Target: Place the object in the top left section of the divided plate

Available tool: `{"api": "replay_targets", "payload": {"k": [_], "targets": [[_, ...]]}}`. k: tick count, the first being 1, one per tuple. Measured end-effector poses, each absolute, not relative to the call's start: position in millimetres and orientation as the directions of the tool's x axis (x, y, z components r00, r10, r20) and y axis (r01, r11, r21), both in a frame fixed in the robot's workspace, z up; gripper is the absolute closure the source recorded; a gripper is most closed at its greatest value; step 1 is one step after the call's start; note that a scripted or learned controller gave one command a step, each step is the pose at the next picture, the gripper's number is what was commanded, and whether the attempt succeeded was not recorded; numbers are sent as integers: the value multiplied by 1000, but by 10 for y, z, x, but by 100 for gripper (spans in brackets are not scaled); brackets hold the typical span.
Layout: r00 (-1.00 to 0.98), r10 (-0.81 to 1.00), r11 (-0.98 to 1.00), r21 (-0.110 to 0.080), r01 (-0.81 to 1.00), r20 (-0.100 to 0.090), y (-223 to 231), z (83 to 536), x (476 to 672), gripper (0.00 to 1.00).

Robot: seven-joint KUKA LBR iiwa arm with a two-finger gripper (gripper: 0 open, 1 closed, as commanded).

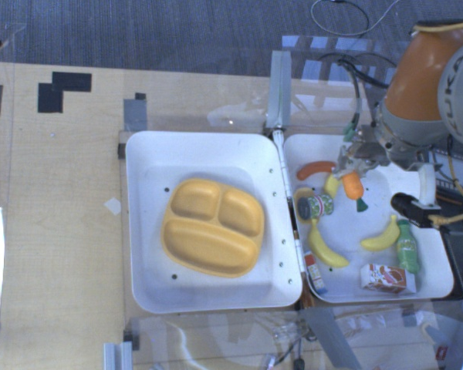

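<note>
Barely started: gripper (360, 163) sits over the carrot (353, 186) in the right bin (440, 284), grip unclear; divided plate (213, 226) empty.

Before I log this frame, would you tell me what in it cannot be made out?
- Gripper: in the camera view the wrist covers it, so open or shut is unclear, as is whether it touches the carrot.
- Arm: cut off by the right edge.
- Carton and can: print too small to read.
- Small item at the right bin's left wall: too small to identify.
</note>
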State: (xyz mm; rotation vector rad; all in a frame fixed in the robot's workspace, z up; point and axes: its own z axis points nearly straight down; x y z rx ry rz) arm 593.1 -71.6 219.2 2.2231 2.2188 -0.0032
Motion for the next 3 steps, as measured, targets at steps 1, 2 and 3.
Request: {"api": "replay_targets", "payload": {"k": [1,2,3], "targets": [[170,985,-170,1,985,-2,-145,2964,6505,100],[159,987,-159,0,987,-5,-125,3038,6525,100],[150,989,-150,0,989,-7,-105,3108,6545,100]]}}
